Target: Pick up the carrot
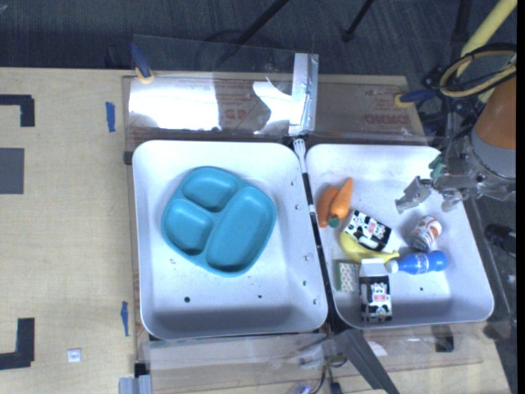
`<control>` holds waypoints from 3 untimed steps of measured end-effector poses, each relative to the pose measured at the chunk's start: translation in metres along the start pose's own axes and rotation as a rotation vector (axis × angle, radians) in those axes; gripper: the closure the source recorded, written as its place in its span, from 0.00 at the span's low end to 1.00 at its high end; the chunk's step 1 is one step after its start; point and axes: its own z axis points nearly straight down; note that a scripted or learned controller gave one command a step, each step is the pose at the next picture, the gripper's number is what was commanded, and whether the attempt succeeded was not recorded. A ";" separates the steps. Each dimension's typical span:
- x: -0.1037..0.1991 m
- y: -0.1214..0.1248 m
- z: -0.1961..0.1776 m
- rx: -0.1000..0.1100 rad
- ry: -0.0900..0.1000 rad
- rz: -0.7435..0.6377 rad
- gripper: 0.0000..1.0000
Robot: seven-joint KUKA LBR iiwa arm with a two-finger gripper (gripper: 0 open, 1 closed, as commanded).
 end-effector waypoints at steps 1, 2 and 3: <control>0.048 0.056 0.036 -0.005 -0.003 -0.209 0.00; 0.015 0.041 0.023 -0.005 -0.003 -0.150 0.00; 0.074 0.070 0.011 -0.007 -0.004 -0.805 0.00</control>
